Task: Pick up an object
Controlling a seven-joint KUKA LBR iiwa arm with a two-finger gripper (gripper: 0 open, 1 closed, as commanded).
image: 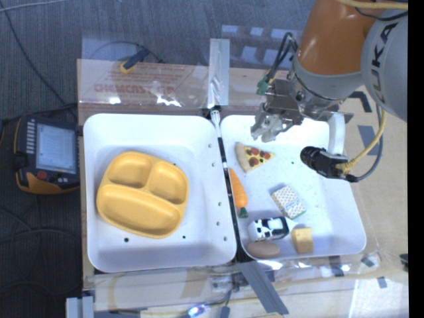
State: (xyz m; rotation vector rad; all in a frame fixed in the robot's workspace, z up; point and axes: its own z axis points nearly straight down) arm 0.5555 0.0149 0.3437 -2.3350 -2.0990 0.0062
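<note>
White plastic forms both shallow bins. The left bin [93,244] is occupied by a yellow divided tray [142,193], and the right bin [351,234] carries the loose objects from which one is to be picked.

The gripper [267,131] is seen at the far end of the right bin, hanging below the grey wrist and orange band [334,28]. Nothing is seen between its fingers. Whether they are spread or closed cannot be told, since they are viewed from above and read as a blurred grey mass.

The nearest object is a pizza slice toy [252,156], lying flat on the bin floor just beside the fingertips, toward the near side of the bin and slightly toward the divider. Contact between the two cannot be confirmed. The long axis of the slice runs roughly across the bin, with the crust toward the divider and the point toward the bin centre.

Further objects are noted well apart from the gripper:
- a carrot toy [238,189], lying along the divider wall;
- a patterned block [288,201], near the bin centre;
- a black and white toy [268,228], a brown oval piece [264,248] and a yellow cheese wedge [303,238], grouped at the near edge.

It is judged that no grasp has yet been made. The slice is assessed as the likeliest target, needing only a short shift toward the near side and a descent. Its flat profile is considered a risk, as little height is offered for the fingers to close on.
</note>
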